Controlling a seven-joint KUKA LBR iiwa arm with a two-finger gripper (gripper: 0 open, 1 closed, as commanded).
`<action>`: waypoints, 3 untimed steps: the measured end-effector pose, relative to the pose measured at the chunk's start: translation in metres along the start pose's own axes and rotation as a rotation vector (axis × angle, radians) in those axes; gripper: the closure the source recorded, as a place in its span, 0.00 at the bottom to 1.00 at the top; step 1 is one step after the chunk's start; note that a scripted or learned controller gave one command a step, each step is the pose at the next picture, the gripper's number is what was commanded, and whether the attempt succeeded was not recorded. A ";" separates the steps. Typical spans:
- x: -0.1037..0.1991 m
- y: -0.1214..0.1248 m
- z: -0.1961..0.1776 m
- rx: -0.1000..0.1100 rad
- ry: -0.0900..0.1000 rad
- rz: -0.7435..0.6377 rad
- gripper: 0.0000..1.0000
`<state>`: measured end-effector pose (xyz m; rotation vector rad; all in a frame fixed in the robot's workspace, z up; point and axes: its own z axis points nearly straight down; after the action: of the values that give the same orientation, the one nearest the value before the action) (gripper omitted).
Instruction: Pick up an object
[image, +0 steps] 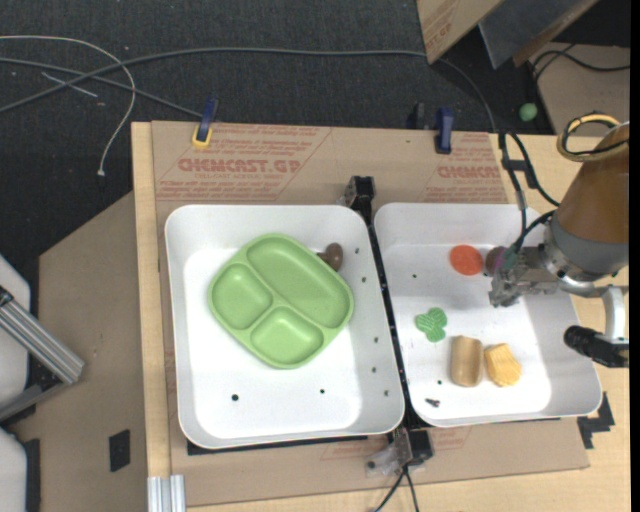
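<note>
In the right bin (560, 395) lie an orange-red round piece (465, 260), a small green piece (432, 324), a tan cylinder (464, 360) and a yellow lump (503, 365). My gripper (503, 285) hangs low over the right bin, just right of the orange-red piece and above the yellow lump. The arm's orange band (600, 205) and grey wrist rise behind it at the right edge. Nothing shows between the gripper and the bin floor that I can make out.
The left bin (200, 400) holds a green divided plate (282, 300) with a small brown object (332, 256) at its upper right rim. A black divider (385, 320) runs between the bins. Clamps and cables sit along the bench's far edge.
</note>
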<state>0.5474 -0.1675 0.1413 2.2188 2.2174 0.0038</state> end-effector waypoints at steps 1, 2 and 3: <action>0.009 0.001 -0.050 -0.001 0.000 -0.003 1.00; 0.009 -0.001 -0.113 -0.003 -0.001 -0.003 1.00; 0.067 0.012 -0.105 0.005 0.005 -0.007 1.00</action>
<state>0.5588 -0.1001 0.2464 2.2158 2.2304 0.0029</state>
